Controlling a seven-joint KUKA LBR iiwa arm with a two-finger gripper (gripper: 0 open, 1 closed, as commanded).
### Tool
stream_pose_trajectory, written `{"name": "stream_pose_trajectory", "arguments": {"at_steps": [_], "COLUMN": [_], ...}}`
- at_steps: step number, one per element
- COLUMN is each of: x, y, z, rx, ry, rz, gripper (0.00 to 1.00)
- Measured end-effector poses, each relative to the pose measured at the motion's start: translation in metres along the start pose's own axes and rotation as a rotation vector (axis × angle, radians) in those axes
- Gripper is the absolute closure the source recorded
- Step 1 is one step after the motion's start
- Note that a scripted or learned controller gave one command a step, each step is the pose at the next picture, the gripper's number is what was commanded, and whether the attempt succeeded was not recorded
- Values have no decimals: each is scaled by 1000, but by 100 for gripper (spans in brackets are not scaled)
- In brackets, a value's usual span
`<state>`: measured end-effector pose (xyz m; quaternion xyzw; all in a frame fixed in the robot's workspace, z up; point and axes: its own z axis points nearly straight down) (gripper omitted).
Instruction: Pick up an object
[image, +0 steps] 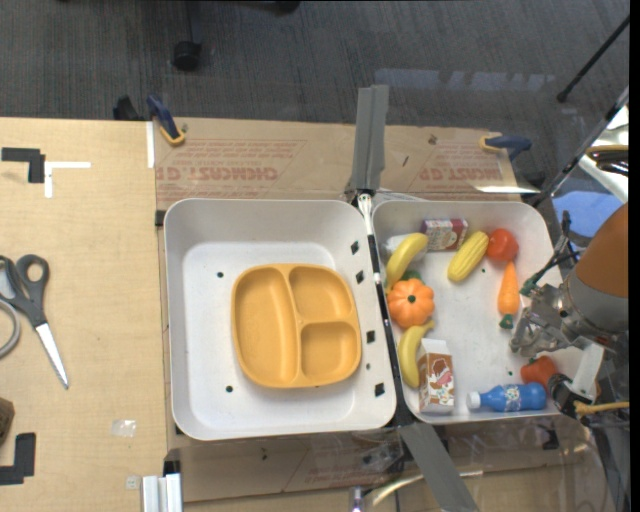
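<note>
Two white bins sit side by side on the bench. The left bin (190, 330) carries a yellow divided plate (296, 325), lying flat near its middle. The right bin (470, 330) holds a scatter of toy food.

Along its left wall a banana (403, 255) slants from lower left to upper right, a small pumpkin (411, 302) sits just below it, and a second banana (410, 356) runs nearly straight up and down the view. A milk carton (436, 376) lies beside that banana, its long axis also up and down. Near the far wall a small can (444, 234) lies on its side, long axis left to right, with a corn cob (467, 256) tilted from lower left to upper right next to it and a tomato (501, 244) just right of that. A carrot (509, 291) points its narrow end upward in the view, long axis nearly vertical. A blue bottle (510, 398) lies on its side along the near wall, cap to the left.

The gripper (536, 335) hangs over the bin's right side, between the carrot and the bottle, close to a small red object (538, 369). Whether its fingers are apart or closed I cannot tell; the metal parts blur together there, and nothing is clearly caught between them.
</note>
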<state>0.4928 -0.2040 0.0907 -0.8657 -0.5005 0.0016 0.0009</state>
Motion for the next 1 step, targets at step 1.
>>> {"name": "stream_pose_trajectory", "arguments": {"at_steps": [1], "x": [-2], "y": [-17], "z": [0], "rx": [1], "ry": [1], "rz": [201], "gripper": [100]}}
